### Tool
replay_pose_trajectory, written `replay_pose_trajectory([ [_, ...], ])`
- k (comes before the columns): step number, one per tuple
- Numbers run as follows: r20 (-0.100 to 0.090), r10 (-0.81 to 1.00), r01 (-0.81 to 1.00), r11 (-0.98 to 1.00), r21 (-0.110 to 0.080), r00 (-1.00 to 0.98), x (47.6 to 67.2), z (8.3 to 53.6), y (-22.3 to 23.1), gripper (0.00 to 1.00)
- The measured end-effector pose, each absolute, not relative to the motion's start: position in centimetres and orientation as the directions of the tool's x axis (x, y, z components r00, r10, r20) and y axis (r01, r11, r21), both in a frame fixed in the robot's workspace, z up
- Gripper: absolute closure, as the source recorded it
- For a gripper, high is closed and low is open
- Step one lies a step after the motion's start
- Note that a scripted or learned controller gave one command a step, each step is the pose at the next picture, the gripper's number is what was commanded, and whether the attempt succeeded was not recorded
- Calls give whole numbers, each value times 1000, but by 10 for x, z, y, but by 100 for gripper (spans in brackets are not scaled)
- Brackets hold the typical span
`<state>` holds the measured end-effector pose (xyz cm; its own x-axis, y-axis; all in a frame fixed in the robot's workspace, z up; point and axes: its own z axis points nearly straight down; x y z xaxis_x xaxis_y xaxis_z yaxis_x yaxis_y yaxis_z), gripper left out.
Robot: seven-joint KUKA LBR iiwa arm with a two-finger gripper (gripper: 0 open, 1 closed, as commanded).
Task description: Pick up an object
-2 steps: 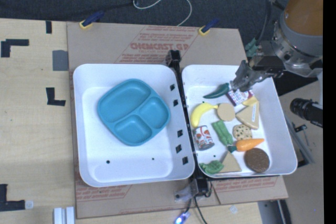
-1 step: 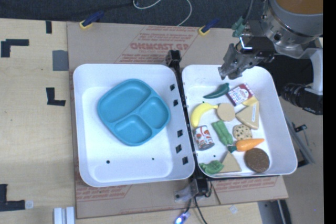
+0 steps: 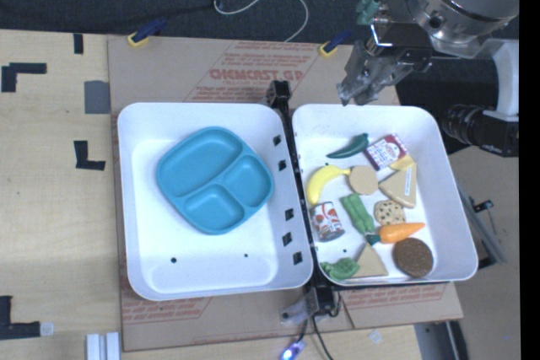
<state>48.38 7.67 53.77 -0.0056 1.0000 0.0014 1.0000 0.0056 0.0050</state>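
While the gripper [image 3: 363, 88] hangs above the right white bin [image 3: 449, 181], jaw state impossible to tell, the small yellow plastic banana [image 3: 323, 180] looks light, stiff and slippery, best pinched across its middle.

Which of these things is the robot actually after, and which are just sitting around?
For the job, any could be the pick:
gripper
banana
carrot
green chilli
chocolate cookie
small can

Just lying about:
blue divided plate in the left bin
white cable
yellow clamp
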Motion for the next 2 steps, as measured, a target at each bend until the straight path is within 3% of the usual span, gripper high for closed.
replay_pose_trajectory([
  [1,0,1000,1000,4,-1,-4,484,534,113,100],
  [2,-5,1000,1000,-3,-20,3,481,344,79,100],
])
